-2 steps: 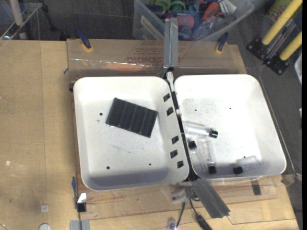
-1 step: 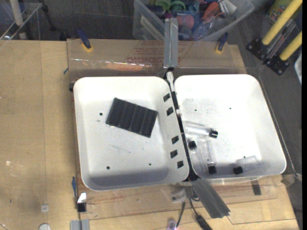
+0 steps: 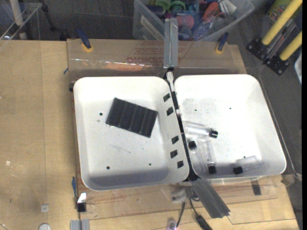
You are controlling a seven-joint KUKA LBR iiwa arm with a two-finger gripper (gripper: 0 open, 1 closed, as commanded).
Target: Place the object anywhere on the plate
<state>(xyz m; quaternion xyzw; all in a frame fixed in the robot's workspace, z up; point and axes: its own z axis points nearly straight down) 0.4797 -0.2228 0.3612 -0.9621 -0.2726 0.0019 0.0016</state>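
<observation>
Left bin (image 3: 86, 128): dark ribbed plate (image 3: 132, 117), tilted | right bin (image 3: 268, 128): clear object (image 3: 201, 131)

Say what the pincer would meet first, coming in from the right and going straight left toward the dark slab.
Likely the clear plastic piece in the right bin, then the ridge between the bins; height is unclear.

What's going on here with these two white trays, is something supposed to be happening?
Right now nothing is being handled. Two shallow white bins sit side by side on a wooden bench. The left bin holds a dark, ribbed rectangular plate lying flat and at a slant. The right bin holds a clear, see-through object with small black parts, lying near the divider between the bins. The job is to put that object on the plate, and it has not been moved there yet.
</observation>
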